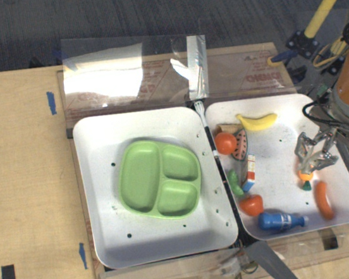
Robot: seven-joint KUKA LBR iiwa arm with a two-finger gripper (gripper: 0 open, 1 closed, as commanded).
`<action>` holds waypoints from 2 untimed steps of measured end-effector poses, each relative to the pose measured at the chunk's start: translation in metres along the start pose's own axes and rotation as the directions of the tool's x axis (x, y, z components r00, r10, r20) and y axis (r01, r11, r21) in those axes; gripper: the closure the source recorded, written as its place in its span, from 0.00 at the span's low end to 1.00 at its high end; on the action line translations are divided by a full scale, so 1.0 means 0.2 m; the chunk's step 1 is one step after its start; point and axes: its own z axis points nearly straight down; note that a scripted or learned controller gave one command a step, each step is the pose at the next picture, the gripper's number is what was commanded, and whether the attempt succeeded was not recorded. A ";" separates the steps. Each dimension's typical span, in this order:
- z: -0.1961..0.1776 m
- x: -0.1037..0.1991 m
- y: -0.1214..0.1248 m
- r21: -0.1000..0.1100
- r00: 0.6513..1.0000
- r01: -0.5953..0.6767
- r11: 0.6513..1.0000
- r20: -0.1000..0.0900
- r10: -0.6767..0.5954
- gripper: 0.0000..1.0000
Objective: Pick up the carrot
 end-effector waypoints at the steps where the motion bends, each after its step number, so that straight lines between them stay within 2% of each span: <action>1: -0.11 0.19 -0.06 -0.002 0.940 0.341 0.940 -0.001 -0.341 1.00; 2: 0.49 0.07 -0.06 -0.001 0.979 0.206 0.979 -0.001 -0.206 1.00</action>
